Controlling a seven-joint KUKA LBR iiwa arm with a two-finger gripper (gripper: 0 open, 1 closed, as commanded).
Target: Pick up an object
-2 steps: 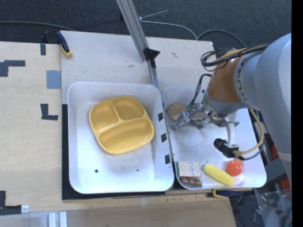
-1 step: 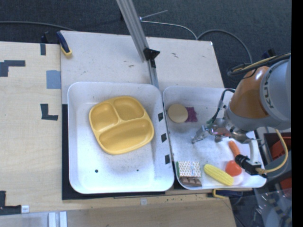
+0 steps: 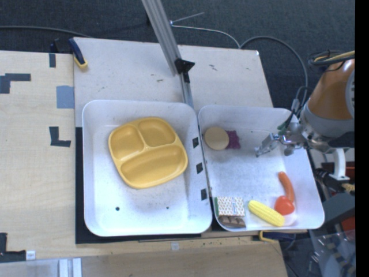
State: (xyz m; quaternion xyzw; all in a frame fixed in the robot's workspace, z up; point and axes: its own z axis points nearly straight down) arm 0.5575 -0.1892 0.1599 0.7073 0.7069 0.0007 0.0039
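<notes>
My gripper (image 3: 264, 149) hangs over the right part of the right bin (image 3: 253, 115), its metal fingers pointing left with nothing between them. In that bin a tan round piece (image 3: 216, 138) lies against a purple toy (image 3: 232, 139) at the upper left. An orange carrot (image 3: 286, 184) and a red piece (image 3: 284, 205) lie below the gripper at the right. A yellow corn cob (image 3: 266, 212) and a patterned wafer block (image 3: 231, 210) rest along the near edge. The gripper is well apart from all of them.
The left bin (image 3: 98, 172) holds a yellow divided plate (image 3: 148, 151). A slanted metal pole (image 3: 162, 27) comes down to the rim between the bins. The grey and orange arm (image 3: 331, 100) enters from the right.
</notes>
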